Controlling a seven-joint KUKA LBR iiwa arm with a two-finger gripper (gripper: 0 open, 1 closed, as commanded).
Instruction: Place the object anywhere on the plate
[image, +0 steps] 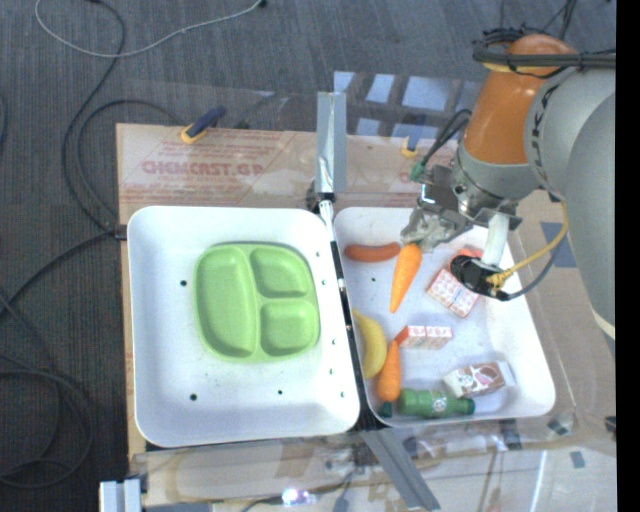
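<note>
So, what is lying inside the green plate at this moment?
Nothing lies in the green plate: its three compartments show bare in the left bin. The carrot hangs below the gripper over the right bin. The bin floor under the plate is covered.

Two white bins (150, 400) sit side by side. One green plate (258, 300), two carrots (404, 275), one sausage (370, 252), one banana (371, 343), one green bottle (435, 404), three small cartons (452, 292).
</note>
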